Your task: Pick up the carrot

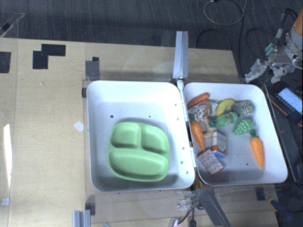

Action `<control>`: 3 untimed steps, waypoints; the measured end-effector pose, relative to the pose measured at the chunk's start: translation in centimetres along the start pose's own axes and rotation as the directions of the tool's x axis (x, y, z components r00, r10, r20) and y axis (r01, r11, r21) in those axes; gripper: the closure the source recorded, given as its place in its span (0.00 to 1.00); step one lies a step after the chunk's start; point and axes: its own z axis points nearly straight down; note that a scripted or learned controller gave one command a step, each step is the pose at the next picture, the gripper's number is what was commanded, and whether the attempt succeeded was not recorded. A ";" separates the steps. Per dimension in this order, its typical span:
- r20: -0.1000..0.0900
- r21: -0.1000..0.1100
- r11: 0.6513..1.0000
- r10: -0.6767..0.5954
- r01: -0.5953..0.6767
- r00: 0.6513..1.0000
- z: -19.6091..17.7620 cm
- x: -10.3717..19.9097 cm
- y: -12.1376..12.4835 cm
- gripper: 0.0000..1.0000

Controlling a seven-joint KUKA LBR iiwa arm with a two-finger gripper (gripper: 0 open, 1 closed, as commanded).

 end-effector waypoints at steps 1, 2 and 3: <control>0.000 -0.002 0.988 0.156 -0.156 0.988 -5.7 1.1 1.0 0.00; 0.001 -0.002 1.000 -0.018 0.018 1.000 -7.6 -0.3 -9.0 0.00; 0.002 0.000 0.861 -0.508 0.508 0.861 -3.0 -0.7 -14.1 0.00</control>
